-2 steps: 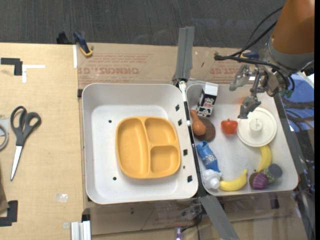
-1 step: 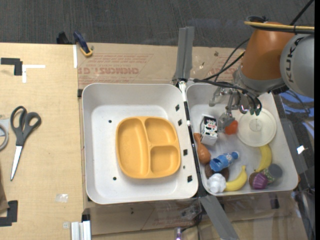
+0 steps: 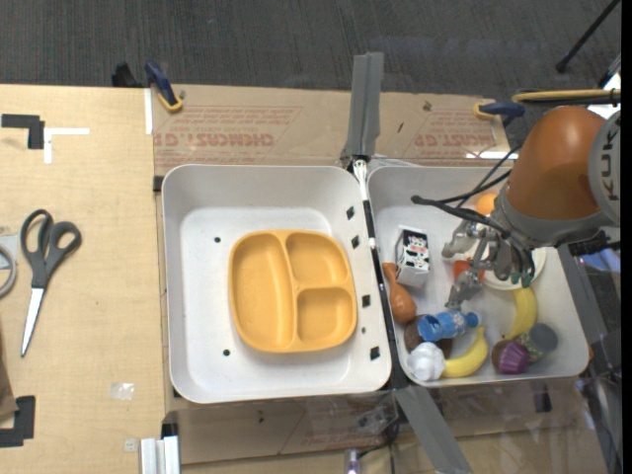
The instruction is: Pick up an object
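Approach step: gripper (image 3: 472, 273) low in right bin (image 3: 568, 363), above blue bottle (image 3: 446, 323), nothing held. Finger spread: cannot tell. Next: descend onto bottle, close, lift.

My orange band (image 3: 558, 161) is gleaming like glossy plastic, and my gripper (image 3: 472, 275) is showing bare metal parts. Both white bins (image 3: 183, 265) are looking smooth, moulded plastic with a soft sheen. The yellow divided tray (image 3: 292, 289) is shining as smooth plastic. The surface (image 3: 79, 363) is reading as matt, pale wood. The scissors (image 3: 39, 270) are flashing metal blades under dark plastic handles. Brown cardboard (image 3: 247, 136) is lying matt behind.
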`<state>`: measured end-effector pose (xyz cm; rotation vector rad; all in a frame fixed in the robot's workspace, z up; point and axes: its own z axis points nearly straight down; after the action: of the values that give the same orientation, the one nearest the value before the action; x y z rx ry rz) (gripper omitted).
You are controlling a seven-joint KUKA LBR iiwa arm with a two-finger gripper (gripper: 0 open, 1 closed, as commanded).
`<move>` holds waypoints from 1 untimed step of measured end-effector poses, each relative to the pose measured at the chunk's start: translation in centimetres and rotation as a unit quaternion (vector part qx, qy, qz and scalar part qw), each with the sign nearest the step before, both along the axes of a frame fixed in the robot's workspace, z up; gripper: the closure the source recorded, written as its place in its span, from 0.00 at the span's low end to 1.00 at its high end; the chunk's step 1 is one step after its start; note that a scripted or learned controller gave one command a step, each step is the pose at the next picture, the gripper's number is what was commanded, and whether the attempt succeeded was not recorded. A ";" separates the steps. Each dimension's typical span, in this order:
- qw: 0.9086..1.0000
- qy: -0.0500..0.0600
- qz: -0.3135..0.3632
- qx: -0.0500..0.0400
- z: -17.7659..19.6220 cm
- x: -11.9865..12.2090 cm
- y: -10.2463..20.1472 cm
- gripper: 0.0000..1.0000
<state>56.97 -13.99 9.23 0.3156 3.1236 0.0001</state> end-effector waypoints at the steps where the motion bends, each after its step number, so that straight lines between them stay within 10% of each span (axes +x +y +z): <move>1: 1.000 -0.001 0.004 0.000 0.0 3.6 4.8 0.00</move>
<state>60.53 -9.16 9.27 0.3042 3.1225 0.0012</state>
